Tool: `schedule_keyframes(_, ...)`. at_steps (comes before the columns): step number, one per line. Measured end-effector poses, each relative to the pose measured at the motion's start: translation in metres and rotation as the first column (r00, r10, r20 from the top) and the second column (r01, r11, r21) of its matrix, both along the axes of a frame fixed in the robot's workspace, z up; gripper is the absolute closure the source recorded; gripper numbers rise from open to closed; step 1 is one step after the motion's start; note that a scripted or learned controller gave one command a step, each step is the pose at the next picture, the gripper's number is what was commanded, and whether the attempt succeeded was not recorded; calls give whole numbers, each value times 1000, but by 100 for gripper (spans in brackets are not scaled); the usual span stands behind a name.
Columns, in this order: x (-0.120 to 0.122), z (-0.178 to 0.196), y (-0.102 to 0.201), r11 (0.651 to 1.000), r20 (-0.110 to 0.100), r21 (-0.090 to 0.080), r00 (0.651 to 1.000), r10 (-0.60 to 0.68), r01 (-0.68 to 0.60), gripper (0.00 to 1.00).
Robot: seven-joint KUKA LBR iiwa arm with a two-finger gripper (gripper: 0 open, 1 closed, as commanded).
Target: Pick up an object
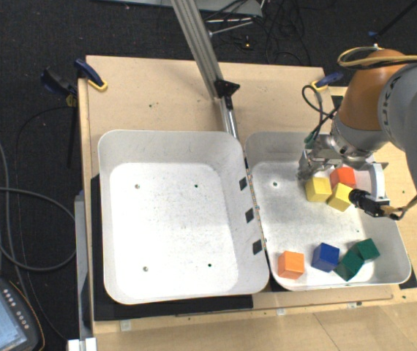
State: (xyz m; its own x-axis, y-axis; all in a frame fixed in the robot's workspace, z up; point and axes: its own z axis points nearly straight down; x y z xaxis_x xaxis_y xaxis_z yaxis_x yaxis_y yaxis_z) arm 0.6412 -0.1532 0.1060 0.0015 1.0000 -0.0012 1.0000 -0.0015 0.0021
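Overhead, the gripper point(317, 168) is lowered into the right bin point(278, 265), just at 11 o'clock of two yellow blocks point(327, 192) and a red-orange block point(343, 175). Its grasp cannot be told. Orange, blue and green blocks point(327, 259) are spread at the bin's 6 o'clock edge.

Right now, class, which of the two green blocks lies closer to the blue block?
The darker green block, lower and left, right beside the blue block. The other green block sits behind it, nearer the right bin's right wall.
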Motion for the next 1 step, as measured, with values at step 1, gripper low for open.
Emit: schedule_keyframes(1, 2, 44, -3, 1000, 4, -1, 1000, 0, 0, 100)
